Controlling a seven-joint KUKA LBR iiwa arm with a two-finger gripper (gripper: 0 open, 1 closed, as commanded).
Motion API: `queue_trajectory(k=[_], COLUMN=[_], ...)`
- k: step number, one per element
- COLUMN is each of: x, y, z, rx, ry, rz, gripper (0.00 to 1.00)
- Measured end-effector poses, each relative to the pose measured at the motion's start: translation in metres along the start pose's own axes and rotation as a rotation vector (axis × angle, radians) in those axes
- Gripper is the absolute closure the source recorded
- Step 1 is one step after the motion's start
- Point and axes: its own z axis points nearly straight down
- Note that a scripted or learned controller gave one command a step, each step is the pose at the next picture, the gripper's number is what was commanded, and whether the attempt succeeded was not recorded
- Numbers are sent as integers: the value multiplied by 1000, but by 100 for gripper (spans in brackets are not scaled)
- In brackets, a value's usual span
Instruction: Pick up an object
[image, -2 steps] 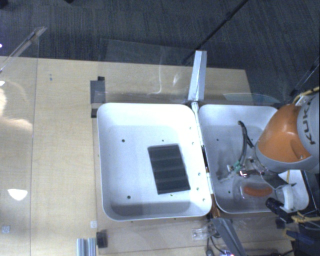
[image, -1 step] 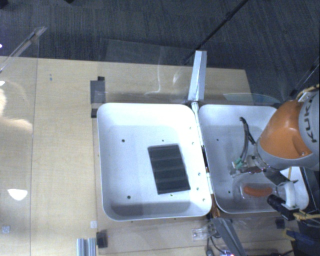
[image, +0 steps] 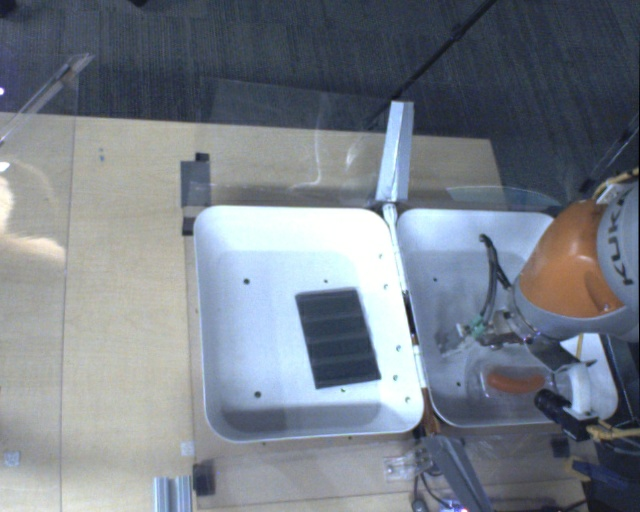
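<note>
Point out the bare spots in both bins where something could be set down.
Left bin: bare floor all around the dark ribbed pad, widest between the pad and the left wall. Right bin: bare in the far-left corner; the near half is crowded by the arm, its cables and an orange object.

The two bins are white: the left bin (image: 225, 300) and the right bin (image: 440, 260). In the left bin lies a dark grey pad (image: 338, 338) with darker stripes across it. In the right bin is a small orange-red thing (image: 515, 381). The arm (image: 575, 265) has a bright orange band and grey parts. The bench (image: 110, 330) is light tan wood. The floor (image: 250, 50) is dark blue-grey carpet with tiny speckles.
</note>
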Motion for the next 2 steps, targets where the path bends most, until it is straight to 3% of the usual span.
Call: queue_trajectory(k=[1,2], x=[-6,-6], y=[46,114], z=[14,17], rx=[14,13], ry=[3,3], rz=[109,85], gripper=[0,0])
